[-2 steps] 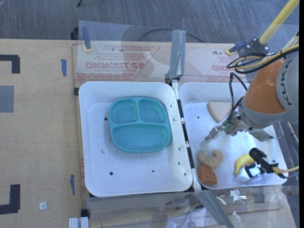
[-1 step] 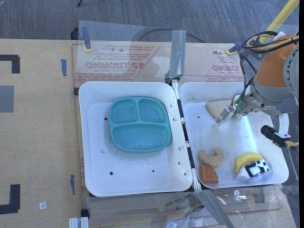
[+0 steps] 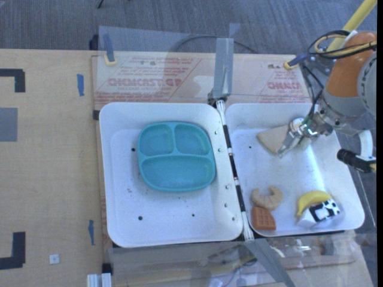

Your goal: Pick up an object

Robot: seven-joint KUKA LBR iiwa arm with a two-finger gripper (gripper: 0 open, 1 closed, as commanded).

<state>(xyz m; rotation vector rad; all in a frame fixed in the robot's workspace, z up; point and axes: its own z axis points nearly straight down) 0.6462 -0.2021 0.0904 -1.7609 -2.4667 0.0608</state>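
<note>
Counter (image 3: pixel 48 160) carries two white bins side by side. Left bin (image 3: pixel 119 220) holds a teal divided plate (image 3: pixel 176 156). Right bin (image 3: pixel 335 178): tan wedge (image 3: pixel 270 140) in the upper part, long axis roughly left-right, pointed end left. Claw (image 3: pixel 286 146) sits at its right edge, fingers slightly spread, gripping nothing visible. Near the front: tan pretzel-like piece (image 3: pixel 267 197) touching a waffle (image 3: pixel 263 218), banana (image 3: pixel 312 200), black-white item (image 3: pixel 325 210). Red lettering on the board behind, unreadable.
</note>
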